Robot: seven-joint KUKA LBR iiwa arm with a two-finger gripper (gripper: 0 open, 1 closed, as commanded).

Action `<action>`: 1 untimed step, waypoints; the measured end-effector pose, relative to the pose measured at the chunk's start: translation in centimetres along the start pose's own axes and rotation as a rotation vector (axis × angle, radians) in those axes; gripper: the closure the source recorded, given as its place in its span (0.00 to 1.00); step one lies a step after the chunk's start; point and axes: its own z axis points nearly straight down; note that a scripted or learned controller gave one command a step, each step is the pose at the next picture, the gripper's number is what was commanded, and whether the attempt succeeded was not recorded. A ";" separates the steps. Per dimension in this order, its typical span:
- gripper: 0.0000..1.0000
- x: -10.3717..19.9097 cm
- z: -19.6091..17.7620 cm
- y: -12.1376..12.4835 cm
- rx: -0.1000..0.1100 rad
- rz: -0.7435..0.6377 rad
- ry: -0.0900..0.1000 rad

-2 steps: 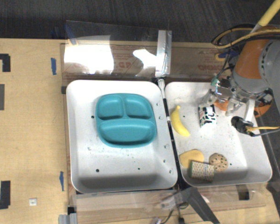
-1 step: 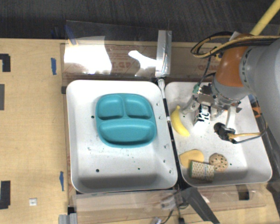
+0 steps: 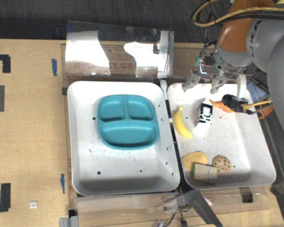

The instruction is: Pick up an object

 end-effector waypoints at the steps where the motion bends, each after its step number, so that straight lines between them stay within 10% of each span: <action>1: 0.00 -7.3 9.0 -5.5 0.007 -0.031 -0.002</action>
